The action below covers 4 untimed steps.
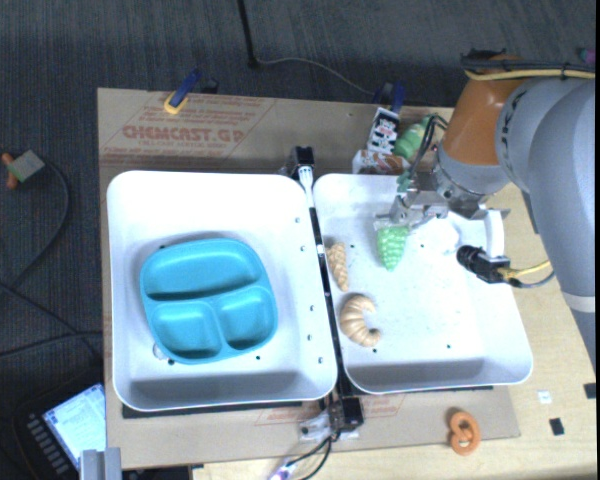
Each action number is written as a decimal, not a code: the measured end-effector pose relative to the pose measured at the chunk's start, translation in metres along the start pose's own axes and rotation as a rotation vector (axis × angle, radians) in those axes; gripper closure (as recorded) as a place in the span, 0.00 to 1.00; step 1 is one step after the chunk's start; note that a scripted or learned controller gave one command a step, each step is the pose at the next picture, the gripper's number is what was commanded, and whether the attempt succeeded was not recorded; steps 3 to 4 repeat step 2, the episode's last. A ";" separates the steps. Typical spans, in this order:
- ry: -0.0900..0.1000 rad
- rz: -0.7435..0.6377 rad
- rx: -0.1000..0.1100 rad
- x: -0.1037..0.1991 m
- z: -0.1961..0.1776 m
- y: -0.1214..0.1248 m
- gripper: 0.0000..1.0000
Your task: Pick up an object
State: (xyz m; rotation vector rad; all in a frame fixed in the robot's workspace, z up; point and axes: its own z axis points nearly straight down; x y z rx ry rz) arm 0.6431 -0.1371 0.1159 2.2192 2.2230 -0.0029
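Note:
In the right bin (480,368), a green bunch of toy grapes (391,247) lies near the back middle. My gripper (406,214) is directly over its upper end and looks to be touching it. The arm's wrist hides how the gripper meets the grapes. A tan croissant (359,319) rests near the bin's left wall. A small ridged pastry (337,264) lies just behind the croissant, close to the divider.
The left bin (130,218) holds a blue divided tray (209,299). A black cable connector (477,261) hangs over the right bin's right side. A printed box (381,140) and a green item (411,142) sit behind the bin. An orange pretzel (464,431) lies on the bench in front.

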 end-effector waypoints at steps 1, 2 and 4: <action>0.002 -0.001 -0.003 0.084 -0.081 0.024 1.00; 0.002 -0.001 0.001 0.189 -0.068 -0.025 1.00; 0.002 -0.001 0.001 0.189 -0.068 -0.025 1.00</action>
